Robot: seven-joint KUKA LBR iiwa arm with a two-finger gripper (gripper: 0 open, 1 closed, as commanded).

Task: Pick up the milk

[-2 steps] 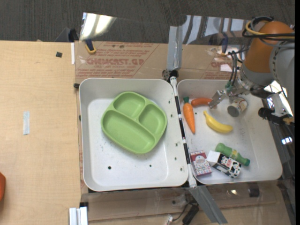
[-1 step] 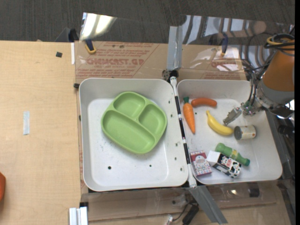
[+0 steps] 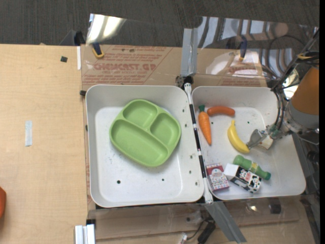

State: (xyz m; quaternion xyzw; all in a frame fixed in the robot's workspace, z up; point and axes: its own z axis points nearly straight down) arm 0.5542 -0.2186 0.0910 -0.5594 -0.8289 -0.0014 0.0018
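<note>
The milk (image 3: pixel 246 179) is a small white carton with black cow spots. It lies on its side near the front edge of the right bin (image 3: pixel 284 184). My gripper (image 3: pixel 260 139) hangs over the right bin's middle right, just right of the banana (image 3: pixel 235 139) and well behind the milk. Its two fingers stand apart with nothing between them, so it is open. The arm's grey body and orange band (image 3: pixel 307 93) come in from the right.
An orange carrot (image 3: pixel 204 126) and a red sausage-like piece (image 3: pixel 221 111) lie at the right bin's back left. A green piece (image 3: pixel 252 167) touches the milk's far side, and a red-and-white box (image 3: pixel 217 177) lies left of it. A green divided plate (image 3: pixel 145 132) sits in the left bin (image 3: pixel 101 187).
</note>
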